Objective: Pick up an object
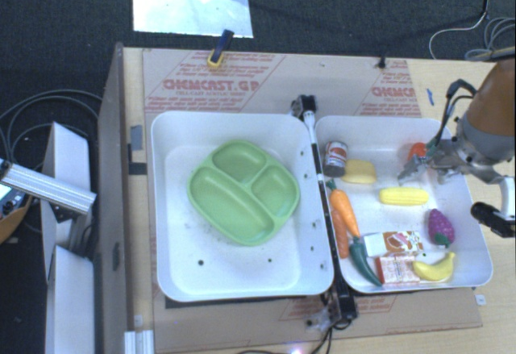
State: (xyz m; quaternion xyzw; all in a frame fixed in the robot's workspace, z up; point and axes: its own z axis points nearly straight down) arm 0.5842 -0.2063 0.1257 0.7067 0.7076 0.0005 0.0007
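Orange toy [417, 152] sits by the right bin's [484, 264] far edge, gripper [421, 165] low over it, likely lining up a grab. Can't tell its grip state. Corn cob [404, 197] lies just nearer, untouched.

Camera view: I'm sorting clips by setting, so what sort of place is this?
Probably a robotics lab bench set up for grasping trials: two white bins side by side, toy food like a carrot and banana, and a robot arm reaching in over them.
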